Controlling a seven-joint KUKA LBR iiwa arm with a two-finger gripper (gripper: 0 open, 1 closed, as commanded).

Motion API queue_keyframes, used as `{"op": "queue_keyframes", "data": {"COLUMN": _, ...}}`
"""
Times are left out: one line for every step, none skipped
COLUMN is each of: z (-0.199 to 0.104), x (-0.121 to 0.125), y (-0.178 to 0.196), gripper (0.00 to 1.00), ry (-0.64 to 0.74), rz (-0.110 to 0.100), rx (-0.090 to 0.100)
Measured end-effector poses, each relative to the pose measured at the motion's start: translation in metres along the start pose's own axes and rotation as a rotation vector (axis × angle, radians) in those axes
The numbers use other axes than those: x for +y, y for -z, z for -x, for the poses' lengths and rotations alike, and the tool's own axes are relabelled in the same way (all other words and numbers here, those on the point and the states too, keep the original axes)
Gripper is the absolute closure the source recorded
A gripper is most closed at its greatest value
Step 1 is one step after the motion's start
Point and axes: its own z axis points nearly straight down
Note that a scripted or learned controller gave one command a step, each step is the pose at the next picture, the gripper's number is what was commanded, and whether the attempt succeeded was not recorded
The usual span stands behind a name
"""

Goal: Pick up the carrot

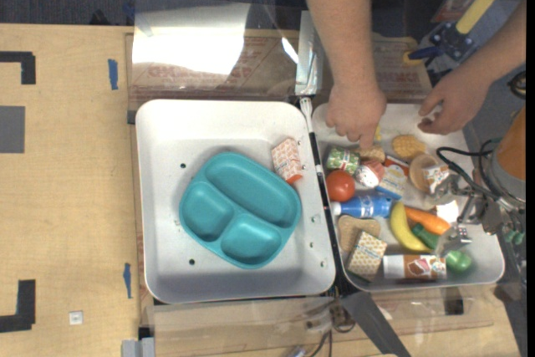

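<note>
The carrot [428, 221] is a short orange piece with a green end. It lies in the right bin [489, 272] beside a yellow banana [404, 228]. My gripper [459, 232] hangs low over the right side of that bin, just right of the carrot, under a tangle of cables. The arm's orange band [512, 153] shows at the right edge. From here I see nothing gripped by it.
A person's two hands [355, 119] [447, 109] reach into the back of the right bin. The bin is crowded with a tomato [340, 184], a blue bottle [368, 205], a cracker box [366, 252] and a sauce bottle [415, 266]. The left bin [159, 180] holds a teal divided plate [238, 207] and a small carton [287, 158].
</note>
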Motion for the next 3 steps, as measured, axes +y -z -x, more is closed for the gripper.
{"op": "queue_keyframes", "data": {"z": 0.021, "x": 0.006, "y": -0.034, "gripper": 0.0, "ry": 0.362, "rz": -0.001, "rx": -0.004}}
{"op": "queue_keyframes", "data": {"z": 0.047, "x": 0.056, "y": -0.041, "gripper": 0.0, "ry": 0.385, "rz": 0.002, "rx": 0.002}}
{"op": "queue_keyframes", "data": {"z": 0.05, "x": 0.057, "y": -0.028, "gripper": 1.0, "ry": 0.384, "rz": 0.0, "rx": -0.01}}
